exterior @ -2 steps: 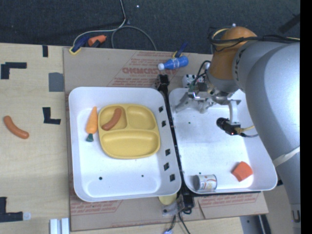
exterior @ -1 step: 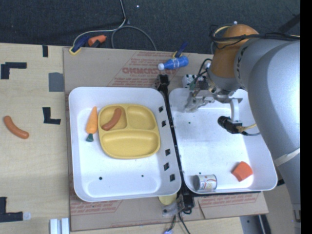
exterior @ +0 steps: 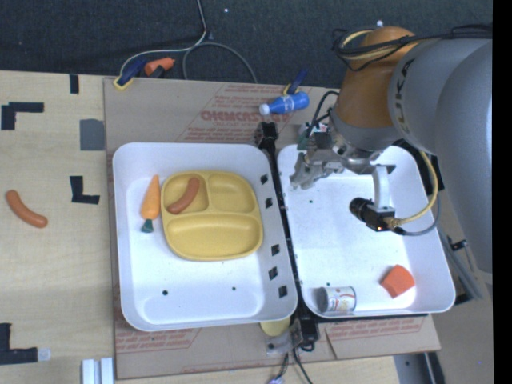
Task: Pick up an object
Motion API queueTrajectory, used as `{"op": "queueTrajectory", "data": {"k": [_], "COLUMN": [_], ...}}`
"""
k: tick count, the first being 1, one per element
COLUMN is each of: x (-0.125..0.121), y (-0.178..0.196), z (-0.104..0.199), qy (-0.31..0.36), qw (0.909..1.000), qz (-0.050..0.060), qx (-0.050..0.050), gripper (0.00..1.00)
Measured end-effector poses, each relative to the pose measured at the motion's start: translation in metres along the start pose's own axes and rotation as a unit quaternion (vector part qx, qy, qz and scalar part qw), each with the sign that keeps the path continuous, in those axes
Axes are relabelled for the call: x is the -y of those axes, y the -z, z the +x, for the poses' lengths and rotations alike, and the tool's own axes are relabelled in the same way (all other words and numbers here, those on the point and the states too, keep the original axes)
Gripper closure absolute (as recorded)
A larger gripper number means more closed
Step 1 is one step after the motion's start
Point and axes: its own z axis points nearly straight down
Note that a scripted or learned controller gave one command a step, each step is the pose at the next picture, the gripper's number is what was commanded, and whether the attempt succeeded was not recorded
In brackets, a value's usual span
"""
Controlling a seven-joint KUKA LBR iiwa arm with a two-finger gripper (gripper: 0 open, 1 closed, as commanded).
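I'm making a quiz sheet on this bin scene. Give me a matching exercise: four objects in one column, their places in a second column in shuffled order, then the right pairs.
Objects:
1. toy carrot
2. orange block
3. small can
4. sausage

Places:
A. in a compartment of the yellow divided plate
B. lying on its side by the near wall of the right bin
C. on the floor of the left bin, against the plate's left edge
D. in the right bin's near right corner

Pairs: 1-C, 2-D, 3-B, 4-A
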Motion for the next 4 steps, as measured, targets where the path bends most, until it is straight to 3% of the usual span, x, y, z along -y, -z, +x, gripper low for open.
{"op": "queueTrajectory", "data": {"k": [1,4], "x": [0.0007,0.0008], "y": [-0.0065,-0.0065], "z": [-0.0051,-0.0051], "qy": [-0.003,-0.003], "qw": [1.0,1.0], "qz": [0.004,0.004], "qx": [0.002,0.002], "gripper": [0.0,0.0]}}
